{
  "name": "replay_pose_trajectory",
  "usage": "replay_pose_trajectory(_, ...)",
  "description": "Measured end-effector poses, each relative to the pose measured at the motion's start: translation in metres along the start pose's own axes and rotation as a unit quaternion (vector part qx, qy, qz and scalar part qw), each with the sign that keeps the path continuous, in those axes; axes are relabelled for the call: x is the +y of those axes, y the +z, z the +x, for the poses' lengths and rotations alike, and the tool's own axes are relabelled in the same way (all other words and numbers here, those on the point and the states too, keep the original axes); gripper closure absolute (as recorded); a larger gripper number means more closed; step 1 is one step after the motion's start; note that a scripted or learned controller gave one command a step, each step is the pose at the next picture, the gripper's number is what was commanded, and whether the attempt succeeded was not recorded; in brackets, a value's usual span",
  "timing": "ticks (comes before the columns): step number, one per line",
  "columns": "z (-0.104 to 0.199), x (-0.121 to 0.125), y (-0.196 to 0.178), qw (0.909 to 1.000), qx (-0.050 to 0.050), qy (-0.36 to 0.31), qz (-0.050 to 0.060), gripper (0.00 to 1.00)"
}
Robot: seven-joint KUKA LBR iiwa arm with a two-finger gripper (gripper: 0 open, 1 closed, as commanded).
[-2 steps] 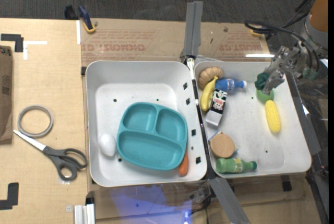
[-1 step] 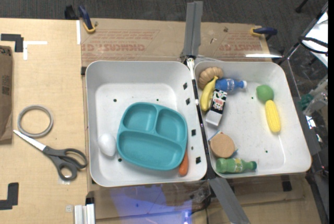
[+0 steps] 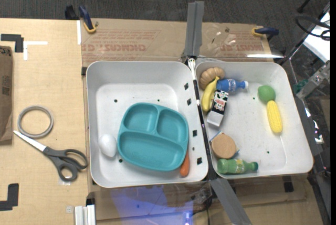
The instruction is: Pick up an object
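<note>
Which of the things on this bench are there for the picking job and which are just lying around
For the job, in the bins:
teal divided plate
white egg
carrot
banana
blue bottle
corn cob
green bottle
lime

Lying about, outside the bins:
scissors
tape roll
clamps

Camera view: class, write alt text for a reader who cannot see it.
Two white bins sit side by side: the left bin holds a teal divided plate and a white egg; the right bin holds a banana, corn cob and green bottle.
</note>
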State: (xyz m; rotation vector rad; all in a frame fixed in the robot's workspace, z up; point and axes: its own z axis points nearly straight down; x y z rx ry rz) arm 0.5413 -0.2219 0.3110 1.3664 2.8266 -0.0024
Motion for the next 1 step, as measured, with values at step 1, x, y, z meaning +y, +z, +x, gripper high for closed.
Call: replay_pose_trajectory(1,-0.0220,0.0275,-0.0209,0.9992,0.000,0.041,0.000,1.00)
